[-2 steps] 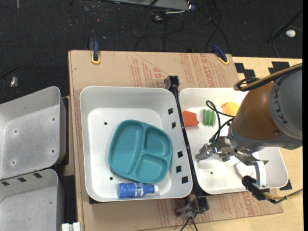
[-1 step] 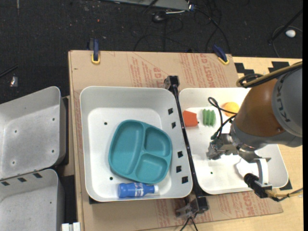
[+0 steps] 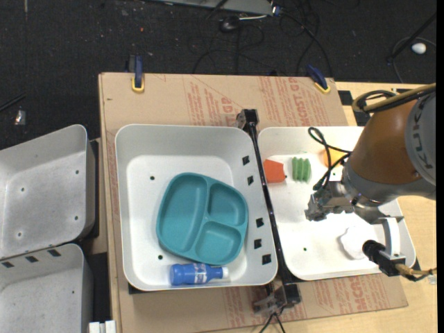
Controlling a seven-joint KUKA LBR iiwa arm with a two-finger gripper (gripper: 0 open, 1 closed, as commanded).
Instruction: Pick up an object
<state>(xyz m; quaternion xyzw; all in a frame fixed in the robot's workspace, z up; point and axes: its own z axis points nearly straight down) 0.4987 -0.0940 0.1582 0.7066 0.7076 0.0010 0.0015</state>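
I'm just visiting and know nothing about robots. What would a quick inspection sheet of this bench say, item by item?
Surface: brown board carrying two white bins, the left bin and the right bin, side by side.
Job's things: teal divided plate and blue bottle lying in the left bin; orange block, green piece and a white object in the right bin.
Clutter: spare white trays left of the board.
Grippers: gripper low over the right bin; nothing seen between its fingers.
Cables: black cables on the floor beyond the board.
Surroundings: dark floor; blue clamps on the board's far edge.
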